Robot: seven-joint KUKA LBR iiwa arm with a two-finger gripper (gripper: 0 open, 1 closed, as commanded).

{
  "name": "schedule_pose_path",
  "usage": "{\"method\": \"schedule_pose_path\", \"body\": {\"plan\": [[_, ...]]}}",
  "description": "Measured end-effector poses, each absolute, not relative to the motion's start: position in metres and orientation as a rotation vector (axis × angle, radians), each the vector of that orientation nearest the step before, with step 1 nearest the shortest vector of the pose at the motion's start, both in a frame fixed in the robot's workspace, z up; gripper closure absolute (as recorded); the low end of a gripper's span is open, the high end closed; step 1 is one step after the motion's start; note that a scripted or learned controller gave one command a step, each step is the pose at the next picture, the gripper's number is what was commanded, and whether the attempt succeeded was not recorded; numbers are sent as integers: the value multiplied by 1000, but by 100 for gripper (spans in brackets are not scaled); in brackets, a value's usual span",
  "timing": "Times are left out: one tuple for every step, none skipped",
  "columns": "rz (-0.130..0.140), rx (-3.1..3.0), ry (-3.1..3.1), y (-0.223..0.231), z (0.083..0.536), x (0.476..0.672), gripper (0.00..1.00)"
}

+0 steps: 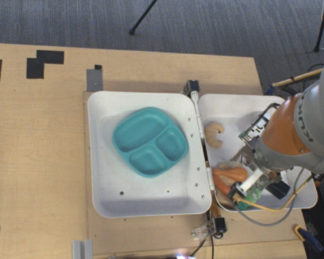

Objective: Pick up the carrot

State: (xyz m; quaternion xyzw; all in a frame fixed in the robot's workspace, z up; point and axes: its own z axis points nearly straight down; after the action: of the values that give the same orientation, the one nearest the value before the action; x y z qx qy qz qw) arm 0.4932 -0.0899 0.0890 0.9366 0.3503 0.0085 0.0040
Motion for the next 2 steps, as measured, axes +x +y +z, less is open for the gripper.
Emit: {"method": "schedule_pose_path", "body": {"plan": [[36, 2933, 1104, -88, 101, 497, 100], [1, 3018, 878, -93, 107, 488, 100]]}}
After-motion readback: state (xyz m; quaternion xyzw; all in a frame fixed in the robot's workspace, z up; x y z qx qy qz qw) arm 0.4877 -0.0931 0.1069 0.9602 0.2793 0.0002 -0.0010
